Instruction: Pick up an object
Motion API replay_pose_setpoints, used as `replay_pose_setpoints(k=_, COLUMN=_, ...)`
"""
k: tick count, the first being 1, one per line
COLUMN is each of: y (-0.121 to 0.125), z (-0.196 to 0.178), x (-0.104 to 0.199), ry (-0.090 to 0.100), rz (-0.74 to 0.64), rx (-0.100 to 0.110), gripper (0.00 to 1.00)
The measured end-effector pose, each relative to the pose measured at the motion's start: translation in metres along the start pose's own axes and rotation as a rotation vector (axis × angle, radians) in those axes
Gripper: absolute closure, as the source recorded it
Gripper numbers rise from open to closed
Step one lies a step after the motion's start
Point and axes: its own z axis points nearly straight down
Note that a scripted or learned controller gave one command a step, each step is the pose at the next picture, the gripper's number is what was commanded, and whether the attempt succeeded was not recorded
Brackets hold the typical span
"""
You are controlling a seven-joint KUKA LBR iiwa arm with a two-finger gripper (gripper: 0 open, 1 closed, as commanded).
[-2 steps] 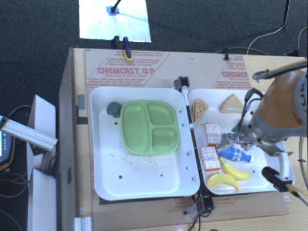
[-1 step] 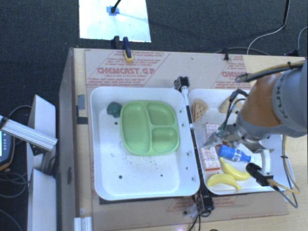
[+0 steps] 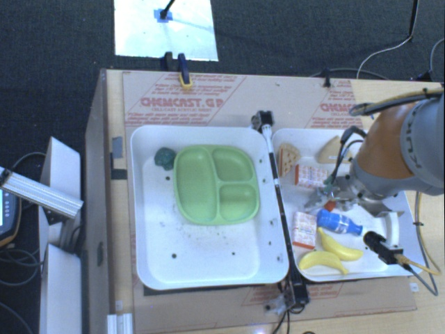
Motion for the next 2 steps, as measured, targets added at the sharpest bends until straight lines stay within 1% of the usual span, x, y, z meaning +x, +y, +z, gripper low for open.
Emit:
replay_pose_setpoints(k=1, y=0.025, z=0.000, x=0.022, ry=0.001, rz=-0.003, rx=0.001, gripper=0.00)
replay_pose_setpoints(k=2, y=0.025, z=-0.010, x=0.021, ry=0.001, rz=-0.004, rx=-0.001, gripper=1.00)
